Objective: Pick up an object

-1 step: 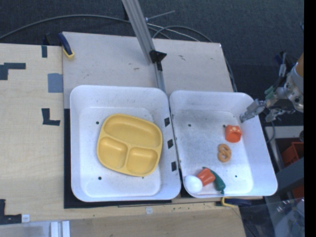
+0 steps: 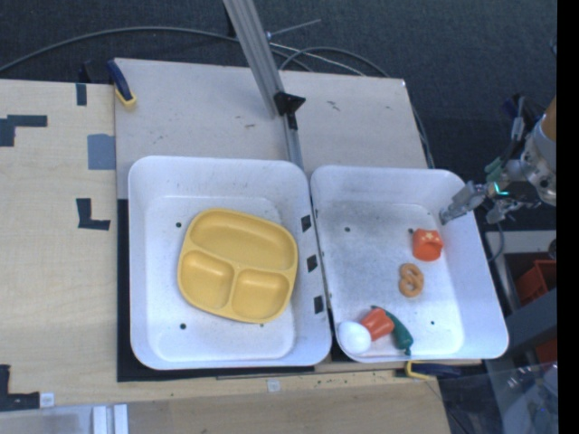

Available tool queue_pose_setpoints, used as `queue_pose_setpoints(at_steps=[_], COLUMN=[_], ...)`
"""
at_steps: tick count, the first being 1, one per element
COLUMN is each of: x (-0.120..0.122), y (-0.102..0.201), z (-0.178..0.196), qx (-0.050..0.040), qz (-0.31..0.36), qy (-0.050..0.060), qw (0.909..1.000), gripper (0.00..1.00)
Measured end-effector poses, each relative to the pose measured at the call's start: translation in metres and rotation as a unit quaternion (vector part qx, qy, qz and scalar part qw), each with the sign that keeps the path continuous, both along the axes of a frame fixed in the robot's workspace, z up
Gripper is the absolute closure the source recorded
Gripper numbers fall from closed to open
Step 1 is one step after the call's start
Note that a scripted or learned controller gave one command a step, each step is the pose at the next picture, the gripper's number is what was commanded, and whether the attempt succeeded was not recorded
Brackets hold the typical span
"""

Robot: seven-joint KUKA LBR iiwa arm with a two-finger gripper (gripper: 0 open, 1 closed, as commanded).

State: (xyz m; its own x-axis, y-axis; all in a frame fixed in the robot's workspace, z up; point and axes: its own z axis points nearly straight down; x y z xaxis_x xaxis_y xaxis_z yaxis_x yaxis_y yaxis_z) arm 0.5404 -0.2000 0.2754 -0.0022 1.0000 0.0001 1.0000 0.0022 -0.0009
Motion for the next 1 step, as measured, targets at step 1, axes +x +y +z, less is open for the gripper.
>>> queue_pose_setpoints(at_steps=[1], x=[0.0036], y=[-0.0081], z=[-0.0573], qx=[0.0001], qz=[0.0], qy=[0.003], qw=[1.0], gripper=[0.0])
